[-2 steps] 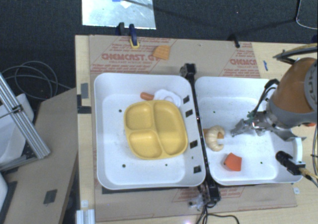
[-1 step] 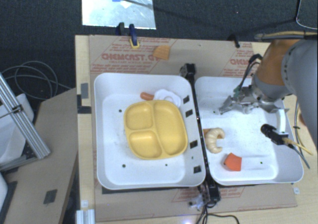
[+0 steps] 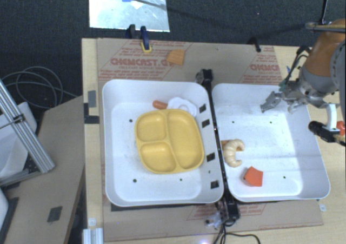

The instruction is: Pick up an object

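End effector (image 3: 279, 100) above right bin (image 3: 270, 129), fingers spread, holding nothing.

2 bins (image 3: 116, 129) (image 3: 308, 145); 1 yellow tray (image 3: 167, 143); 1 croissant (image 3: 233, 152); 1 orange block (image 3: 253, 176); 1 carrot (image 3: 159, 105); 1 white obj (image 3: 183, 106).

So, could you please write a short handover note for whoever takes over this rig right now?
Gripper: above the right bin's upper right area, with nothing seen between the jaws; whether they are open or shut cannot be told from this view.
Right bin: a cream croissant-shaped piece near its left wall, and an orange block just below and to the right of it.
Left bin: a yellow divided tray, with a small white piece and a small orange piece at the tray's upper edge.
Done: nothing picked up yet.
Left: grasp and lift one object; the two in the right bin lie nearest the gripper.
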You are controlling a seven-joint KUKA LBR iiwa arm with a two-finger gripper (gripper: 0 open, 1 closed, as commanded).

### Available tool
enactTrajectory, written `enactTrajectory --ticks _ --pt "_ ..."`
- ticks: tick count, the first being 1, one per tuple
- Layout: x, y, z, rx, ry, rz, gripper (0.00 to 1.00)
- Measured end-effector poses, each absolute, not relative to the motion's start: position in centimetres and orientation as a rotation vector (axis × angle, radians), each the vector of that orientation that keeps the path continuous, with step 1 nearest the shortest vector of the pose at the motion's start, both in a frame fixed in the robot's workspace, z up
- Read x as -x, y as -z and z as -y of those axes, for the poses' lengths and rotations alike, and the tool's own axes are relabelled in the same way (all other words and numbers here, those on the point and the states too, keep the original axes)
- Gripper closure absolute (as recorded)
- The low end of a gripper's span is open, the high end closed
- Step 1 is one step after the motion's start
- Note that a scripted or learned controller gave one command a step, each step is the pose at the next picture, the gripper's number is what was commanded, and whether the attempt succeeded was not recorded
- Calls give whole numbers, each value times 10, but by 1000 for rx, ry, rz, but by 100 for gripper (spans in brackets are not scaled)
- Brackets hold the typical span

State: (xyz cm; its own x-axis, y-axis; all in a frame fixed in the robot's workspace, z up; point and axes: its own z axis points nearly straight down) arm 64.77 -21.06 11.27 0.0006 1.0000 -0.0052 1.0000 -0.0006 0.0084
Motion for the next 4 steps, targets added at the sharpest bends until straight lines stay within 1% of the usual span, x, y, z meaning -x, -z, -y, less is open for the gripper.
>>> enactTrajectory --ticks 1,2,3,4 --pt "-590 -198 162 -2214 -6 -2224 0" --pt "-491 -206 110 -2223 1 -2228 0" --pt "-488 -234 90 -2212 -5 -2226 0" --pt "-486 -80 121 -2221 0 -2217 0"
